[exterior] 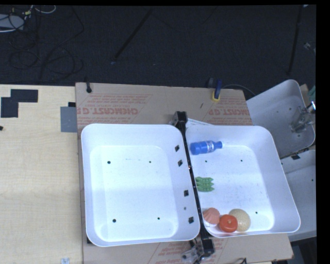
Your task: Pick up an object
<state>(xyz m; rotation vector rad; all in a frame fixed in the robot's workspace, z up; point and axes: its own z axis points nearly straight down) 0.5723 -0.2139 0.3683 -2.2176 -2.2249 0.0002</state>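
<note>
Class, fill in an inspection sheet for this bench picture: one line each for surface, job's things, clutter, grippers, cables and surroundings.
Surface: two shallow white plastic bins, left bin and right bin, side by side on a brown cardboard sheet.
Job's things: all in the right bin: blue plastic bottle lying near the far edge; small green pod-shaped item by the left wall; pink round item, red round item and cream round item clustered at the near edge.
Clutter: nothing seen.
Grippers: nothing seen.
Cables: dark cables on the floor beyond the bench.
Surroundings: pale wooden tabletop; dark floor.
</note>
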